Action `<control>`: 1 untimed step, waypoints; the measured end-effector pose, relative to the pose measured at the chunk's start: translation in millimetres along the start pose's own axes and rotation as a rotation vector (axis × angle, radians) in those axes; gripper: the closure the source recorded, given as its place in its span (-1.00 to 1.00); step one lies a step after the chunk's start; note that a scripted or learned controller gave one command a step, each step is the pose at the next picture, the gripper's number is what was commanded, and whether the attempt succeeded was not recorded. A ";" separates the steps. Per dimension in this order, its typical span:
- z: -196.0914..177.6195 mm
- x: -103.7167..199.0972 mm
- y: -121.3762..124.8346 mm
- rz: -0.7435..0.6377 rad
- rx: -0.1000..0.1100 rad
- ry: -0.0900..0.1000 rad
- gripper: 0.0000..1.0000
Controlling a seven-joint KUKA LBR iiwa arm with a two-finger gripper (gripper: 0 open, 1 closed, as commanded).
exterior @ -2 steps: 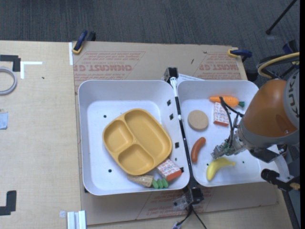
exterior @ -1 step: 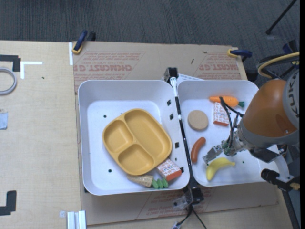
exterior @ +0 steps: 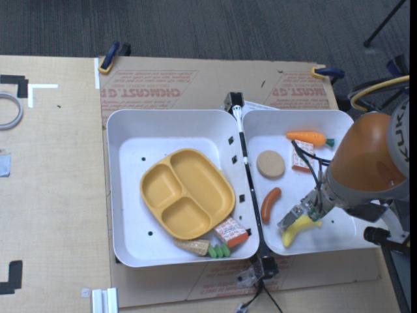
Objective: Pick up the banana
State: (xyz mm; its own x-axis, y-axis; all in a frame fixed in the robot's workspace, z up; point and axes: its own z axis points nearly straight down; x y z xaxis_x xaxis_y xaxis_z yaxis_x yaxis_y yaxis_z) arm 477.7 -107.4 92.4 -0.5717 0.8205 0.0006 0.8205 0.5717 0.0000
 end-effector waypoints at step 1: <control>0.0 -0.1 0.0 0.000 0.000 0.000 -1.00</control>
State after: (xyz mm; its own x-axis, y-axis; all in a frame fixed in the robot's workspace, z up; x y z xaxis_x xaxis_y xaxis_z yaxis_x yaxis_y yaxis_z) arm 477.7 -107.5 92.4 -0.5718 0.8204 0.0004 0.8204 0.5718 0.0003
